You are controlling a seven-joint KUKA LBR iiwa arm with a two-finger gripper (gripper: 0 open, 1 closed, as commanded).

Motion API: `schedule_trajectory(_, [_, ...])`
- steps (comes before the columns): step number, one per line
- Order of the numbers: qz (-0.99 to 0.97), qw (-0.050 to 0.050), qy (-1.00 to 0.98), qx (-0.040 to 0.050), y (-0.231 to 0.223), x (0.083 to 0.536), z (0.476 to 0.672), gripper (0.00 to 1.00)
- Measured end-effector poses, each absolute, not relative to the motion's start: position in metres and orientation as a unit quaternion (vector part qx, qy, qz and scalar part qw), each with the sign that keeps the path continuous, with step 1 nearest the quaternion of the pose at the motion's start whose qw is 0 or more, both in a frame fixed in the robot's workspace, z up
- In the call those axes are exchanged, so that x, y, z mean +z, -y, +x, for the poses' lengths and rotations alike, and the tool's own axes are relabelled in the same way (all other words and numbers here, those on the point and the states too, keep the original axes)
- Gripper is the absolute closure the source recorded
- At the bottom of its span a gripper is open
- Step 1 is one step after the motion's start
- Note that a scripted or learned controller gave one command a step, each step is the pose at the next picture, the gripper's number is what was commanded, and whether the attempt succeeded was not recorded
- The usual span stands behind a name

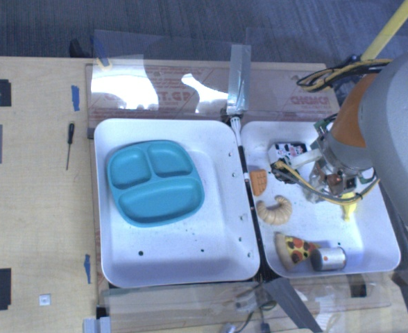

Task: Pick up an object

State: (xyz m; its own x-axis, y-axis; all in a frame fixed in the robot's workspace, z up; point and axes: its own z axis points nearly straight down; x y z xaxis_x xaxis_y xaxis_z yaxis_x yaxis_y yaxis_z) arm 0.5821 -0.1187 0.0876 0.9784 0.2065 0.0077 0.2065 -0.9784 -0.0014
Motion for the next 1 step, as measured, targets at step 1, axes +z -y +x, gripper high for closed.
schedule_trajectory(1, [-0.995,0.001,0.104,-0.0060,0.0784,0.1913,0.6592,1.00])
